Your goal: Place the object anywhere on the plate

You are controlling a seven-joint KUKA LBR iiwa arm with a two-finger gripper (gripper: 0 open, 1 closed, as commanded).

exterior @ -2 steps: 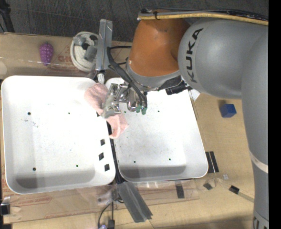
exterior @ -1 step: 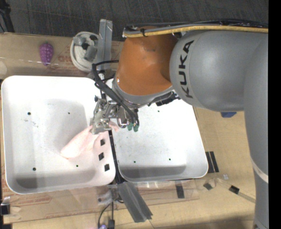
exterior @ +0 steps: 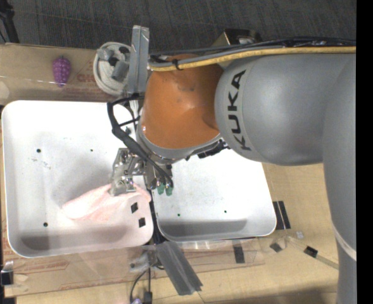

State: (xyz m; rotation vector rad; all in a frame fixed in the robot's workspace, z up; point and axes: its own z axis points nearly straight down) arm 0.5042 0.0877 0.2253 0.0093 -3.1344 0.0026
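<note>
A large grey arm [exterior: 281, 106] with an orange band [exterior: 177, 109] above its wrist reached in from the right and covered much of the scene. It hid the upper part of the right bin [exterior: 237, 223] and most of the strip where the two white bins met. Its far side ran out of the frame.

The gripper [exterior: 128, 183] hung low over the right edge of the left bin [exterior: 21, 170], close to the shared wall. It showed as a cluster of pale metal parts with dark cables looping above it, too small and crowded to read, so I could not tell whether it was open, closed or holding anything.

Just below and left of the gripper, a pale pink shape [exterior: 94, 204] lay on the floor of the left bin. It was blurred and washed out; it may have been the plate, but its outline was too soft to be sure. Its right end met the gripper, and I could not say whether they touched.

A small purple object [exterior: 61, 70] sat on the brown bench surface [exterior: 28, 65] beyond the left bin, well apart from the gripper. A white coil-like item [exterior: 110, 65] rested near the arm's upper edge.
</note>
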